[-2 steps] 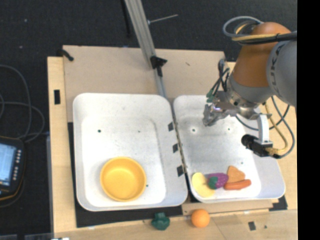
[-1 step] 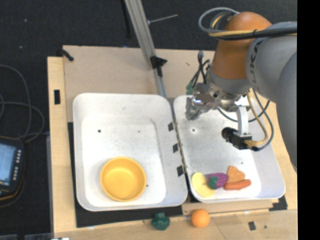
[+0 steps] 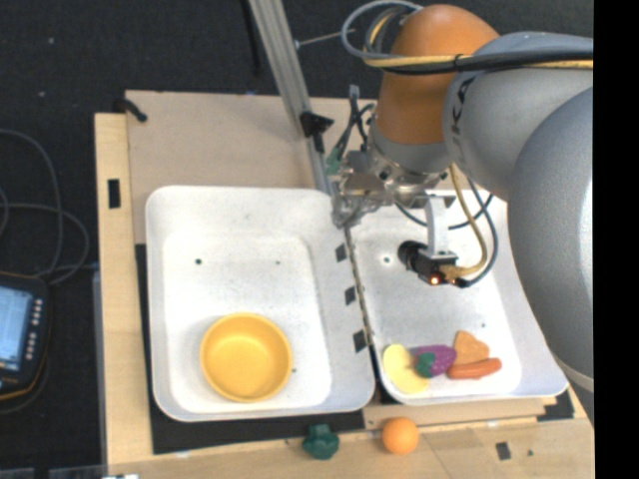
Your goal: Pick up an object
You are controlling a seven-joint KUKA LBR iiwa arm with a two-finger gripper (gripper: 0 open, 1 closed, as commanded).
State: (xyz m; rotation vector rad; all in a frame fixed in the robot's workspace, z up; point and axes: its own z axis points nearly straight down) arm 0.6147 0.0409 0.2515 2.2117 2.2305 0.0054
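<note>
**Desk:** The grey arm (image 3: 519, 118) dominates our frame, its gripper (image 3: 351, 206) hanging over the far end of the right bin (image 3: 399, 307), beside the divider. We cannot tell how wide the claw stands, or whether it holds anything.

**Field:** In the left bin (image 3: 240, 257) sits a yellow bowl (image 3: 246, 355). We judge it light, rigid and slick, best pinched at its rim.

**Desk:** Smaller still, toy foods crowd the right bin's near corner, well apart from the gripper: a pale yellow piece (image 3: 397, 365), a purple-and-green piece (image 3: 432, 360), an orange wedge (image 3: 469, 346) and a carrot (image 3: 475, 370).

**Field:** We reckon them light, hard and slippery. The carrot wants a pinch across its narrow middle.
</note>
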